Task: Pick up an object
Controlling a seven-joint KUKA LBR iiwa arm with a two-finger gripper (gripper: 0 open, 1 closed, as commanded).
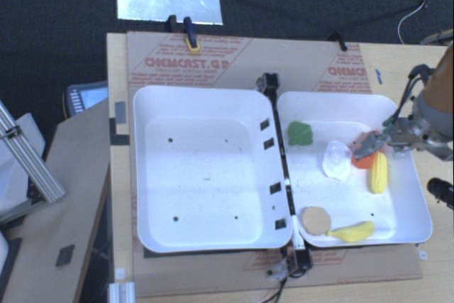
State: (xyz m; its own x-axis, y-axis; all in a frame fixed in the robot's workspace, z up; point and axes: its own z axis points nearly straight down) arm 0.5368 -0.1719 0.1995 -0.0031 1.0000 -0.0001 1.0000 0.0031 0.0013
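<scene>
Your tool [366,146] sits over the orange piece [363,160]; its grip state is unreadable. The corn cob [379,173] just beside it lies lengthwise, near-vertical in view.

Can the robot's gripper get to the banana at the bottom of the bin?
Probably yes. The banana lies uncovered near the right bin's front wall, only touching a round tan cookie. The gripper hovers further back, above the orange thing.
</scene>
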